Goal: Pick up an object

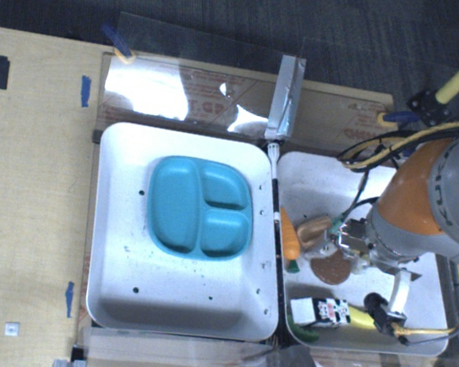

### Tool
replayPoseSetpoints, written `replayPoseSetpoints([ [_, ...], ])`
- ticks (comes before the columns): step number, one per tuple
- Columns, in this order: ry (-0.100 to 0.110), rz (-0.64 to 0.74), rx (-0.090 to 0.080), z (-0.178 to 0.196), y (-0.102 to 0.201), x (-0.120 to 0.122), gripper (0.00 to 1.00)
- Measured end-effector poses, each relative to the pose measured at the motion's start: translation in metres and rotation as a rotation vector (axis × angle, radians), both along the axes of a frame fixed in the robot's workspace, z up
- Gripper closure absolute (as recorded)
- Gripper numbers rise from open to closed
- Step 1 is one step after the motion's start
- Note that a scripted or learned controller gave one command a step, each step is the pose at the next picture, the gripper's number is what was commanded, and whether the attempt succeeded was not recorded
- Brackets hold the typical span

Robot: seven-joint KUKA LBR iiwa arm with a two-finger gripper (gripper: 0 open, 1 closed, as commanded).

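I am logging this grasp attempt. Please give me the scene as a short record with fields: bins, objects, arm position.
left bin: holds a blue divided plate
right bin: holds an orange carrot-like item, a brown round item, a black-and-yellow object
arm: reaches from the right, over the right bin
gripper: near the brown items; finger state unclear

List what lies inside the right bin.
In the right bin: an orange carrot by the left wall, a brown round piece, a tan item, and a yellow-and-black object along the front. The arm covers the bin's right part, so anything beneath it is hidden.
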State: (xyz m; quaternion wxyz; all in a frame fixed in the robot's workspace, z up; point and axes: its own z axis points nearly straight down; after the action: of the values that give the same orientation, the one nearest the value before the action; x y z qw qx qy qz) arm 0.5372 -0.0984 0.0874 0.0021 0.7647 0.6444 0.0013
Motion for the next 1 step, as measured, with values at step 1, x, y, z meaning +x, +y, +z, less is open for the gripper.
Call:
replayPoseSetpoints([
  [1, -0.002, 0.001, -0.002, 0.0101, 0.0, 0.0006, 1.0],
])
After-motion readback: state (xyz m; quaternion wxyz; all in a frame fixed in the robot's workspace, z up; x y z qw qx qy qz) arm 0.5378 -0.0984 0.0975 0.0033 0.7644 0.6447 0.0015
